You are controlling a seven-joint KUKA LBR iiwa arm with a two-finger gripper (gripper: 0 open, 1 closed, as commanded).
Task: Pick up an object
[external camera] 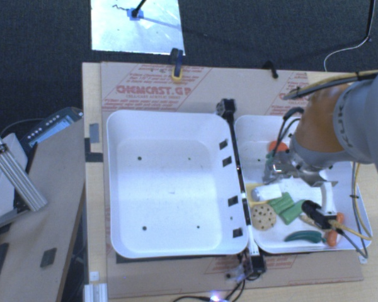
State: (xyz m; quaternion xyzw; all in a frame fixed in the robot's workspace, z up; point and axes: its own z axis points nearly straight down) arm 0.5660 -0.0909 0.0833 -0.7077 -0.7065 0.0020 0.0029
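Hanging low over the right bin (pixel 257 137), toward the bench's (pixel 94 200) near right corner, the end effector (pixel 278 170) is a cluster of grey metal; I cannot tell whether it is spread or pressed together, and nothing shows in its grip. Nearest the bench's front edge lie a curved, glossy dark green piece (pixel 305 236) and a small orange piece (pixel 332 238). Just behind them sit a flat, round, speckled tan biscuit (pixel 263 217) and a ridged green block (pixel 285 207). A smooth cream cylinder (pixel 269 192) lies on its side just beneath the end effector, on its near side and close to it. Beyond it, an orange-red lump (pixel 276 146) peeks out. The left bin (pixel 170 181) is smooth white plastic with rounded corners.
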